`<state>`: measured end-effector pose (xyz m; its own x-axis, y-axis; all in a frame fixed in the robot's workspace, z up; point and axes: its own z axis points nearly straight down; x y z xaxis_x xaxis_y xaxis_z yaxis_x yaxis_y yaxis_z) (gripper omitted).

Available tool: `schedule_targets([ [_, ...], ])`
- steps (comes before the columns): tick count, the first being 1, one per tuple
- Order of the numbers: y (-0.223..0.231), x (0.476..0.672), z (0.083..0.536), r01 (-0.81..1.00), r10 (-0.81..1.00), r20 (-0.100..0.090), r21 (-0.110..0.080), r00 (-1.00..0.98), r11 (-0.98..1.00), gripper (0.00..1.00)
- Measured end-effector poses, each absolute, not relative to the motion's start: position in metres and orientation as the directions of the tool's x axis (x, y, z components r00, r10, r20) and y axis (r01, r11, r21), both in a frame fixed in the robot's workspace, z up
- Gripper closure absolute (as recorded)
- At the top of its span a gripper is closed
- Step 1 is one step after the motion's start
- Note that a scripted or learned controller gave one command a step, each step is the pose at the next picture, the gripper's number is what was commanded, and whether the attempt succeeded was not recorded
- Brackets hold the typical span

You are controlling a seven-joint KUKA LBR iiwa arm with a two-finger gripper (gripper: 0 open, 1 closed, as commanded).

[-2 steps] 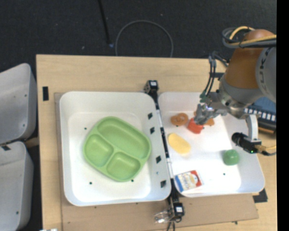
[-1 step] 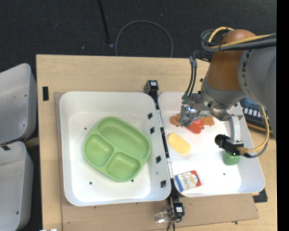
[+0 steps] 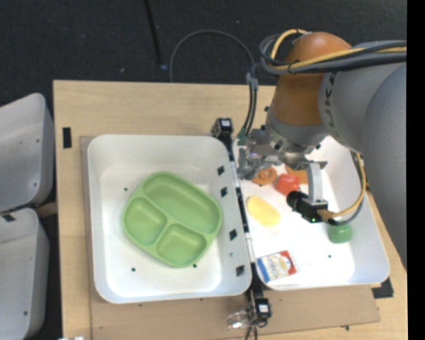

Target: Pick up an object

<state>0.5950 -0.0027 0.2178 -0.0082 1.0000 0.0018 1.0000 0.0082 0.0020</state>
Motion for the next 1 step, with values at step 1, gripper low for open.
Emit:
schedule_targets([
  [1, 0.0576, 0.6062, 0.2186, 1.000, 1.000, 0.002, 0.002, -0.008, 0.008, 1.00],
])
